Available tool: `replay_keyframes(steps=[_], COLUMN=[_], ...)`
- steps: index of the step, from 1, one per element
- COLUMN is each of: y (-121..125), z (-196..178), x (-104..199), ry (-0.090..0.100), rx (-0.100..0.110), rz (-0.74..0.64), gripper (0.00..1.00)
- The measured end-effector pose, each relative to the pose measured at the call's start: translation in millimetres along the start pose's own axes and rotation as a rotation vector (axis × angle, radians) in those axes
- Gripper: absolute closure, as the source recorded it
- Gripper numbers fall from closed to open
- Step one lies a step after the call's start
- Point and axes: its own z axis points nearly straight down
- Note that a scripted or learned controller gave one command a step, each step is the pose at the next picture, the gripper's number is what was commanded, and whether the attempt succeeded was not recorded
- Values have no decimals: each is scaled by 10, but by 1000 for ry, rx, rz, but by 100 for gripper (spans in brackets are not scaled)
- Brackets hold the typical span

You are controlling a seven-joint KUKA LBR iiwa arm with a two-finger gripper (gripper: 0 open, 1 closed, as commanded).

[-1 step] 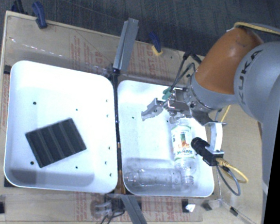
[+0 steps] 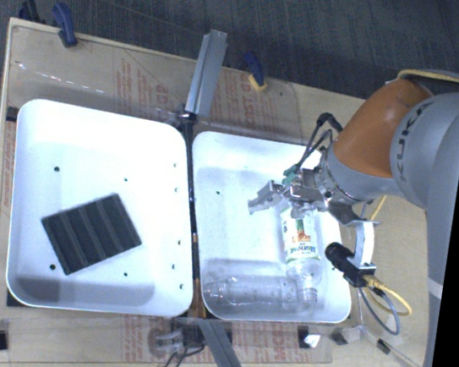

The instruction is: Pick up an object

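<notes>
The grey arm (image 2: 422, 156) reaches in from the right, its orange band (image 2: 378, 132) sitting above the wrist, and bends down over the right bin (image 2: 208, 209) so that the wrist hangs over the upper middle of that bin. The jaws (image 2: 283, 197) point down and toward the left, just above the top end of a small labelled bottle (image 2: 300, 240); whether they are released or clenched cannot be told from this angle, and nothing can be seen gripped between them. Two shallow white bins sit side by side on the desk (image 2: 100, 74). The left bin (image 2: 40, 133) holds one thing: a dark ribbed rectangular pad (image 2: 90, 233), lying flat and turned at a slant in the lower left part of the bin. The right bin holds two things, both bottles. The small labelled bottle lies roughly upright along the bin's right side, just below the jaws, with its white and green label facing up. The second is a clear plastic bottle (image 2: 260, 292) lying on its side along the bin's lower edge, its right end close to the bottom of the labelled bottle. Two blue clamps (image 2: 65, 26) grip the desk's far edge, one near the left corner and one nearer the middle.
</notes>
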Motion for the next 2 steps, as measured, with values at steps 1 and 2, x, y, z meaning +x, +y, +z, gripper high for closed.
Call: replay_keyframes(steps=[1,2], y=[-204,-118], z=[277,588], x=[-293,-334], ry=[0,2], rx=[-3,0], rz=[-37,-88], gripper=[0,0])
